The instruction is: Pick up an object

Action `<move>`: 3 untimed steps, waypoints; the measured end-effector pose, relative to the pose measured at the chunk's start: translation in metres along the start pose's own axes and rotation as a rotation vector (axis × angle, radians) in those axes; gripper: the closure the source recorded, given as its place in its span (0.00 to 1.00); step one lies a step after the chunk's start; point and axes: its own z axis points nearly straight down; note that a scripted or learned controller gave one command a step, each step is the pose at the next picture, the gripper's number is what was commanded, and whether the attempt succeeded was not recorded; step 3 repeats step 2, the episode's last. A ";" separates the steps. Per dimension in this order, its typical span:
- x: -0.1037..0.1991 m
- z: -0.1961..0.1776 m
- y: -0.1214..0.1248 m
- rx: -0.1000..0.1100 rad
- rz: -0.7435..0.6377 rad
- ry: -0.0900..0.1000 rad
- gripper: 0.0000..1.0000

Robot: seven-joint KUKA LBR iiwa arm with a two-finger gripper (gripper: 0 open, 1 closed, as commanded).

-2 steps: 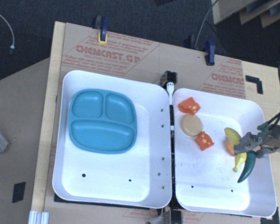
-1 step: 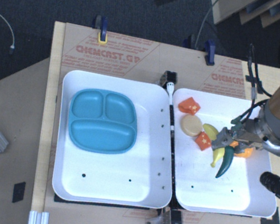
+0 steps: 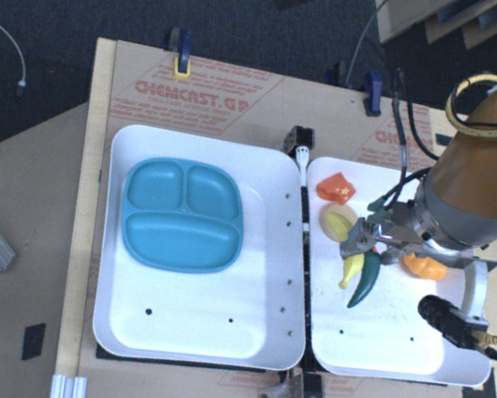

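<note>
The gripper (image 3: 361,245) hovers directly above the banana (image 3: 350,271) and green pepper (image 3: 366,281); whether it's open, I cannot tell. Descend squarely over 1 item.

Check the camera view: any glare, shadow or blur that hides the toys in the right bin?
Camera view: even light, white right bin bright but not blown out; soft shadows beside the dark green curved toy and yellow toy; the grey arm's two-finger gripper overlaps them; the orange piece is partly covered.
</note>
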 end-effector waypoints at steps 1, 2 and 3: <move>0.049 0.012 0.007 0.000 0.000 0.000 1.00; 0.097 0.024 0.029 -0.005 0.000 -0.001 1.00; 0.097 0.024 0.029 -0.005 0.000 -0.001 1.00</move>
